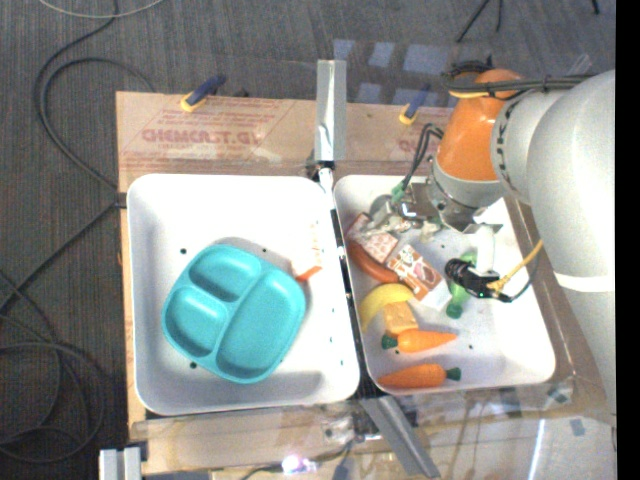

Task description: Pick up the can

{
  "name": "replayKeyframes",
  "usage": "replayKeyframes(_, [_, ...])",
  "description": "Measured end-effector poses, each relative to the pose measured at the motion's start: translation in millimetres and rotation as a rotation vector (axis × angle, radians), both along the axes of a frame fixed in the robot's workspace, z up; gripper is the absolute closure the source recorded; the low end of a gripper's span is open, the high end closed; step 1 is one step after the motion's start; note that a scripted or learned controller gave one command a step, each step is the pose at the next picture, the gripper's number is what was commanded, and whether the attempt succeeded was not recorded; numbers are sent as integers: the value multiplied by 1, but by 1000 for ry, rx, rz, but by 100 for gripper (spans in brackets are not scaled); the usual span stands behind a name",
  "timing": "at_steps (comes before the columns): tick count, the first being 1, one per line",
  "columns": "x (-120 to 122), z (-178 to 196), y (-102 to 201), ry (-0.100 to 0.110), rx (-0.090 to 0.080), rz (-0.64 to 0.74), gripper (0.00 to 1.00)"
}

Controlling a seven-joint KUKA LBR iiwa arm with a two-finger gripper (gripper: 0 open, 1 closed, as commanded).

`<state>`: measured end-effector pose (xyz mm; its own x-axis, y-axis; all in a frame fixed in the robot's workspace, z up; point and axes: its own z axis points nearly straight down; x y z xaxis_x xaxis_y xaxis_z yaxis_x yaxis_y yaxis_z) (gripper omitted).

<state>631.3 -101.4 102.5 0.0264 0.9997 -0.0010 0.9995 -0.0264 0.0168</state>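
While the claw [400, 200] hangs low over the right bin [520, 353], its opening impossible to judge, the can [368, 230] lies among toy food at the bin's upper left, apparently not yet lifted.

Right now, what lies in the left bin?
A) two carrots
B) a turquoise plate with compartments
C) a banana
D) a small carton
B: the turquoise plate with its compartments lies in the left bin, while the carrots, the banana and the small carton are in the right bin.
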Motion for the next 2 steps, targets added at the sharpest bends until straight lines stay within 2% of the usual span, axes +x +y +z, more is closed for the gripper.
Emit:
replayKeyframes(1, [1,10,1,0,3,0,100])
replayKeyframes(2, [0,10,1,1,3,0,0])
